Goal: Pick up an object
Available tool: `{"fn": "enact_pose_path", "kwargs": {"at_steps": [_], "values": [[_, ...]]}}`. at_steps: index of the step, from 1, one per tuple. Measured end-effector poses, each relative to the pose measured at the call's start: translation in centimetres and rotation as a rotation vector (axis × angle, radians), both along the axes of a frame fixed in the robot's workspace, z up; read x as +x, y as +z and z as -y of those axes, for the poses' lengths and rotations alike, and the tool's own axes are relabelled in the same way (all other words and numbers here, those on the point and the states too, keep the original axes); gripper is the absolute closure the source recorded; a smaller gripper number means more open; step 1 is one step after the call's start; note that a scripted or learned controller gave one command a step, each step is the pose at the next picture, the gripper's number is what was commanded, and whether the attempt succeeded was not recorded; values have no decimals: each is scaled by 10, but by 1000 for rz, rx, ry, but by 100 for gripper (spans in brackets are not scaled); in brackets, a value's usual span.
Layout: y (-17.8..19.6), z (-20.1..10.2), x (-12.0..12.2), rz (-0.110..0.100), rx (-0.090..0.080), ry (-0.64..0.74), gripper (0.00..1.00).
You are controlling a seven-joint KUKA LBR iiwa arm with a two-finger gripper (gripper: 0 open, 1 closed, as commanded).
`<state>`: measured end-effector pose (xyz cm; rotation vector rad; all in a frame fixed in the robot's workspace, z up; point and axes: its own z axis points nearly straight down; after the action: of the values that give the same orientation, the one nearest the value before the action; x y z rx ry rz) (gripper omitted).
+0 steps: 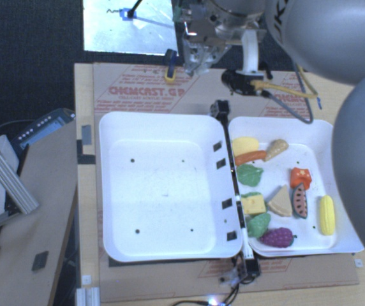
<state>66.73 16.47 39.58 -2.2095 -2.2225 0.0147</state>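
Observation:
The right bin [320, 131] holds several toy foods. Among them are a yellow block [245, 145], an orange carrot [253, 156], a tan cone-like piece [275, 149], a green leaf [249, 174], a red pepper [300, 176], a watermelon slice [299, 204], a yellow corn cob [326, 214], a cheese cube [254, 204] and purple grapes [277, 237]. My gripper [194, 55] hangs high over the bench's far edge, behind the divide between the bins and well away from the food. I see nothing in it.
The left bin [109, 171] lies beside the right one, joined by a black hinge strip [230, 177]. A small yellow and blue clamp [170, 67] sits on the cardboard behind the left bin. Cables [284, 94] trail behind the right bin.

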Motion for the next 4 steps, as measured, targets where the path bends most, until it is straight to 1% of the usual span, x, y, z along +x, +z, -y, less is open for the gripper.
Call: {"fn": "enact_pose_path", "kwargs": {"at_steps": [1, 2, 3, 4], "values": [[79, -63, 0, 21, 6, 5, 100], [-8, -70, 1, 7, 0, -1, 100], [151, -68, -18, 30, 8, 0, 100], [39, -70, 1, 4, -1, -5, 100]]}}
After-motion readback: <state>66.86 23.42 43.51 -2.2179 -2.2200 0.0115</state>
